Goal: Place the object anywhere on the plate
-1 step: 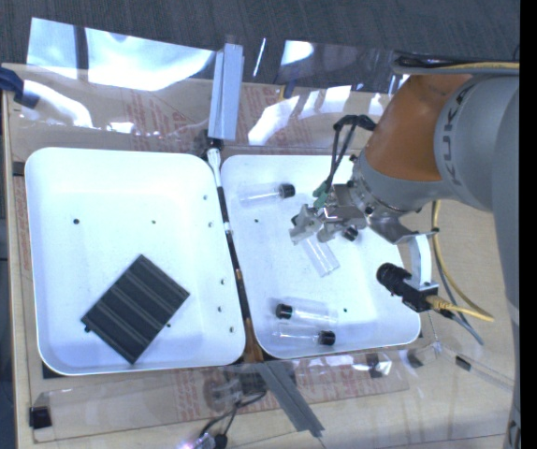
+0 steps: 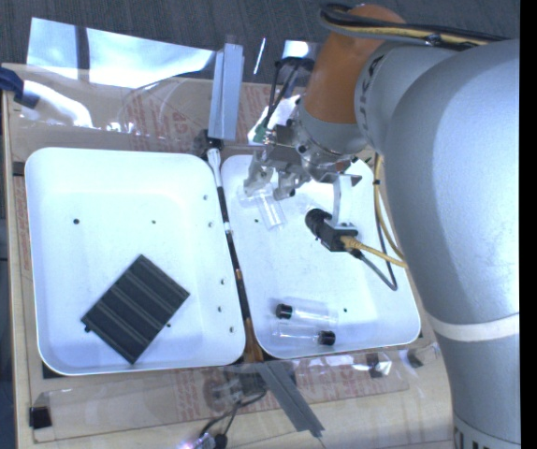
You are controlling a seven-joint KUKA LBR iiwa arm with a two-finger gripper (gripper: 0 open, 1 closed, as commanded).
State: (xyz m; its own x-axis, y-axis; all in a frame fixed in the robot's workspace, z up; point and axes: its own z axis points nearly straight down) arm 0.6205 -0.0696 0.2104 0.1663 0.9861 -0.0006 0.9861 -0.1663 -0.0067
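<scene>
The gripper (image 2: 270, 193) hangs over the upper left part of the right bin (image 2: 381, 321), close to the divider between the two bins. Its fingers are pale and translucent against the white floor, and I cannot tell how far apart they stand or whether anything sits between them. Above it, toward the top of the frame, the orange band (image 2: 339, 73) leads into the grey arm (image 2: 456, 204), which covers the right side of the picture. A black fitting with a yellow cable (image 2: 381, 253) hangs just right of the gripper.

Near the lower edge of the right bin lie two clear tubes (image 2: 301, 325) with black caps, side by side and well apart from the gripper.

In the left bin (image 2: 81, 185), toward its lower middle, a dark ribbed plate (image 2: 136, 307) lies flat, turned at an angle.
</scene>
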